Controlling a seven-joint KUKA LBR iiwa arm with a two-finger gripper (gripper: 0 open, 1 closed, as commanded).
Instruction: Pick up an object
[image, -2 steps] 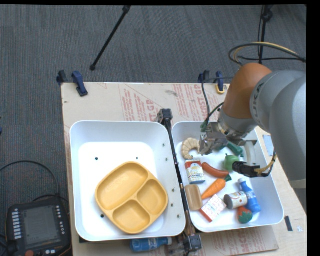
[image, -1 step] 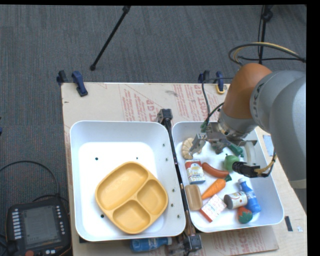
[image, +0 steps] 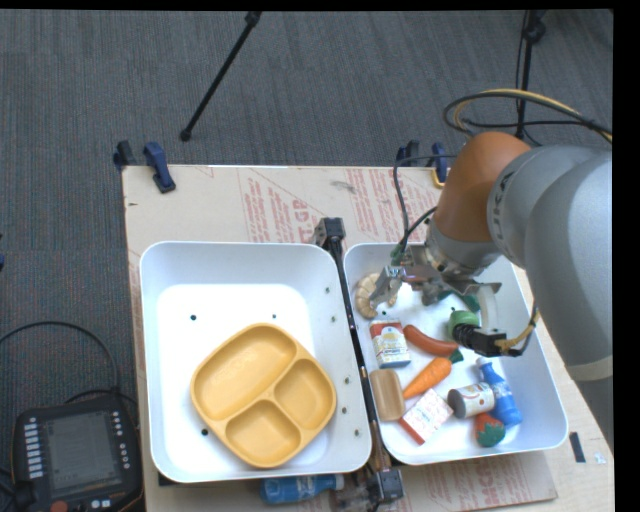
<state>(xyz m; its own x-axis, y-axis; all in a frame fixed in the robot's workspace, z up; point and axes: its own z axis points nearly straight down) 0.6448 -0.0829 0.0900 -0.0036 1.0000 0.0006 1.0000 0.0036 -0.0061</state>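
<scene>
The right bin (image: 545, 420) holds several small things: a beige cookie-like piece (image: 369, 290), a small orange-labelled carton (image: 390, 343), a red sausage (image: 431, 341), a carrot (image: 428, 376), a tan bread slice (image: 386, 394), a red-and-white packet (image: 428, 414), a small can (image: 471, 401), a blue bottle (image: 500, 393), a green piece (image: 463, 327) and a strawberry (image: 489, 430). My gripper (image: 418, 282) hangs low over the bin's back part, just right of the beige piece, under the orange wrist band. Its tips are hidden by the wrist body.
The left bin (image: 170, 270) holds a yellow three-compartment plate (image: 264, 394). Blue clamps (image: 157, 165) grip the bench's back edge. A teach pendant (image: 73, 450) lies on the floor at the lower left, and a tripod leg (image: 220, 72) slants behind the bench.
</scene>
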